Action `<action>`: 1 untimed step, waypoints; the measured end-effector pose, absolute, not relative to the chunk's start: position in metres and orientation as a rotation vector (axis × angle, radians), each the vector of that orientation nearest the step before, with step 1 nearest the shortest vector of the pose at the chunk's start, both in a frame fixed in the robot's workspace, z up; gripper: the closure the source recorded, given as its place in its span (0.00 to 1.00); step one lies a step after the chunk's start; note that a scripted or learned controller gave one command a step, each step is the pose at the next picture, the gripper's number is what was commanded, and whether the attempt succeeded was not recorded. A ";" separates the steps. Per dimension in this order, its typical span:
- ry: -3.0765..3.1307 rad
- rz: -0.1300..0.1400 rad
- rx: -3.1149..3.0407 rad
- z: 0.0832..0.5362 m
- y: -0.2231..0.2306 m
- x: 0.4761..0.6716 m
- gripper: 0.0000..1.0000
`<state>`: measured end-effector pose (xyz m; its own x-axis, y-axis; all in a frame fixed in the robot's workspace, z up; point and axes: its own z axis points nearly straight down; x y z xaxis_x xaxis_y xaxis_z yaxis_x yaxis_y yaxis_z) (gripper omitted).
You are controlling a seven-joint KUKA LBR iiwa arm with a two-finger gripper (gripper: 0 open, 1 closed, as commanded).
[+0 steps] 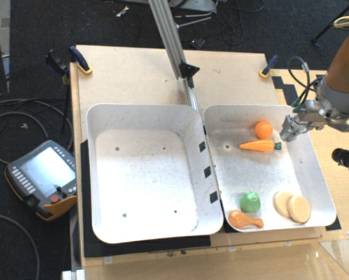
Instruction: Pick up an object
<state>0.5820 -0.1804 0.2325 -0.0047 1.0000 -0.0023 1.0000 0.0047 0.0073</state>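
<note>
Carrot [257,146], in the right bin [314,174], long axis running 3 to 9 o'clock, lies just at 9 o'clock of our gripper [289,131], whose grip state we cannot tell.

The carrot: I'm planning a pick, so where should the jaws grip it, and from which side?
Probably best from above, across the middle of the carrot. It lies flat, long axis left-right, so its narrow width suits the jaws. The orange ball sits close behind it.
</note>
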 end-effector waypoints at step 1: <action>2.224 -0.003 2.221 0.204 -0.180 0.582 1.00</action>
